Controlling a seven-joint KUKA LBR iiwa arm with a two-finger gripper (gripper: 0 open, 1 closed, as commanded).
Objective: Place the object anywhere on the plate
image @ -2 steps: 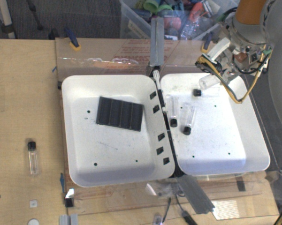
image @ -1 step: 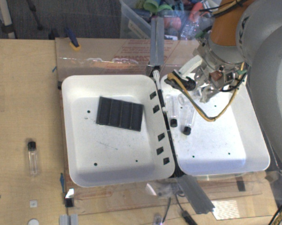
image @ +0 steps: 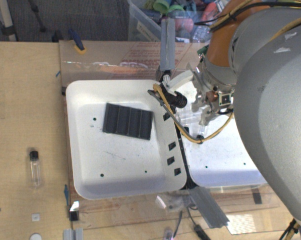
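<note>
The gripper [image: 203, 115] hangs over the right bin [image: 225, 164], beside the divider; its grip state is unclear. The dark ridged plate [image: 128, 121] lies in the left bin [image: 90, 179]. A weak grasp could drop any object short of it.

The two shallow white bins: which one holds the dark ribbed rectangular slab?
The left shallow white bin holds the dark ribbed rectangular slab; the right shallow white bin lies under the grey arm.

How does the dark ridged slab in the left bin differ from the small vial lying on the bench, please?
The slab is dark, opaque and ribbed; the vial is clear with a dark cap. The slab is broad and flat; the vial is slim and far smaller. The slab lies inside the left bin; the vial lies outside it on the wooden bench. Both rest untouched, away from the end effector.
</note>
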